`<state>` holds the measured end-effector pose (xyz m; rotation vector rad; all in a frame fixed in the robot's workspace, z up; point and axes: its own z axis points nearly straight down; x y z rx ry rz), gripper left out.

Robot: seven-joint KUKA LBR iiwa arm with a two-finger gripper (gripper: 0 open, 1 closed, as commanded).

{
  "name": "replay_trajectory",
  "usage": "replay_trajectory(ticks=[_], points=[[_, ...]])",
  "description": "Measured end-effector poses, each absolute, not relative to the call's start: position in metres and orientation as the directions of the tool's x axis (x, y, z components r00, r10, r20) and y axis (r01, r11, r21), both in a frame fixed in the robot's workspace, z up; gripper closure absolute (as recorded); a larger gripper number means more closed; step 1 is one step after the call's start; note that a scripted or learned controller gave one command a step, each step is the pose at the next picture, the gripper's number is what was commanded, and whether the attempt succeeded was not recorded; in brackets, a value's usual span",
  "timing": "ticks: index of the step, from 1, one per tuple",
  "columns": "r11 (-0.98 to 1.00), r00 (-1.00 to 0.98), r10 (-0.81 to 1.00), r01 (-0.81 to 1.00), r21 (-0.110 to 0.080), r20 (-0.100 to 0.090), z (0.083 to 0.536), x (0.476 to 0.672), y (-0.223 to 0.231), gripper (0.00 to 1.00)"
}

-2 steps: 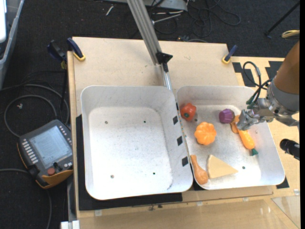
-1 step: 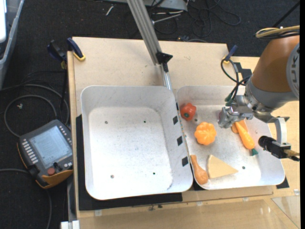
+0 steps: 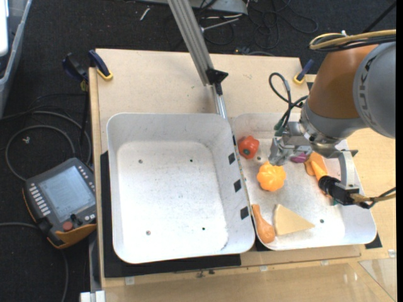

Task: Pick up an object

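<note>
The right bin [image 3: 352, 231] holds several toy foods. A small orange pumpkin [image 3: 271, 177] lies near its middle, a red tomato [image 3: 248, 146] toward its far left, an orange carrot-like piece [image 3: 264, 224] by the near left wall, and a tan wedge [image 3: 291, 221] next to it. Another orange piece [image 3: 316, 166] lies partly under the wrist. My gripper [image 3: 281, 154] hangs just above and slightly right of the pumpkin, with the grey and orange arm reaching in from the right. Nothing shows held in it.
The left bin [image 3: 119, 137] sits beside the right one, their walls meeting at mid-bench. A slanted metal pole [image 3: 192, 33] rises from the back of the bench. A teach pendant [image 3: 63, 200] lies on the floor at the left.
</note>
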<state>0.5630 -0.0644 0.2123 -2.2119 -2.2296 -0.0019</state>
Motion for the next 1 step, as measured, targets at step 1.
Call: replay_trajectory(ticks=[1], points=[[0.009, -0.009, 1.000, 1.000, 0.002, 0.002, 0.2099, 0.5838, -0.0111, 1.00]])
